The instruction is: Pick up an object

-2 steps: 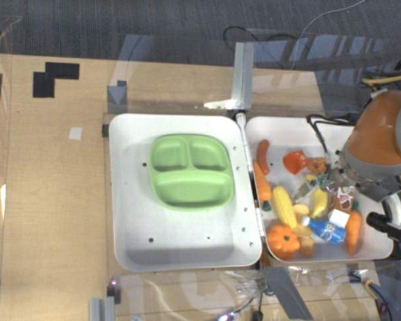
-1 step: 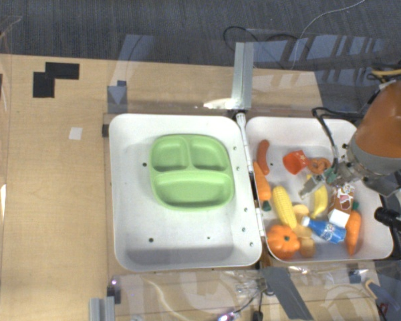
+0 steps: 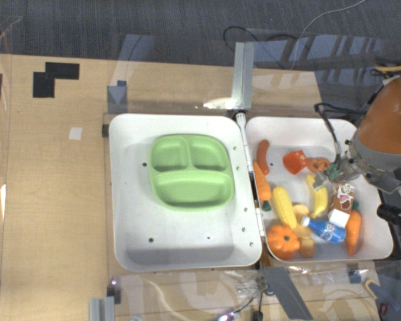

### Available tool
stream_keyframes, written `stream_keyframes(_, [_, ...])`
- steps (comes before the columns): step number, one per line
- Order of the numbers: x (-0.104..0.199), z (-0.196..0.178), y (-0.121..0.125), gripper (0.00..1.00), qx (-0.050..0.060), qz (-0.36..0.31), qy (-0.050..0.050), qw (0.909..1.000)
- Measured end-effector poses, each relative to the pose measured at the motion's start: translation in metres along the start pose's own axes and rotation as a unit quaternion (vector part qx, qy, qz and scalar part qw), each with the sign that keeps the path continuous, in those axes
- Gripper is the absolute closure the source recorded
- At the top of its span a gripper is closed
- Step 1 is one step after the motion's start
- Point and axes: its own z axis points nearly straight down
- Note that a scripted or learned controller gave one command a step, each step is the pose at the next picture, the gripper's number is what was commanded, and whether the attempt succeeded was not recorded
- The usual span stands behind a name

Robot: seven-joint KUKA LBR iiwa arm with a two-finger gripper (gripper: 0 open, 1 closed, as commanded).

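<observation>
Broadly, the left bin [image 3: 130, 199] at frame centre holds a green divided plate [image 3: 190, 171] with bare white floor all around it. Right of it, the right bin [image 3: 287, 138] is crowded along its lower half: corn [image 3: 284, 206], pumpkin [image 3: 283, 240], banana [image 3: 318, 196], carrot [image 3: 353, 231]. The gripper [image 3: 339, 170] hangs over the banana's upper end; whether it is open or closed cannot be told.

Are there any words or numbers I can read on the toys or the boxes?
No text can be read anywhere in this picture.
Blue and white bottle in the right bin: its label is too blurred to read.
Small white and red carton: its print is too small to read.
Black shapes on the bench: plain marks, not letters.
</observation>
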Motion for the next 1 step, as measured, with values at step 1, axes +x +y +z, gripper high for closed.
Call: stream_keyframes(1, [0.0058,-0.0008,0.0185,1.00,0.003,0.085,0.001,0.9964])
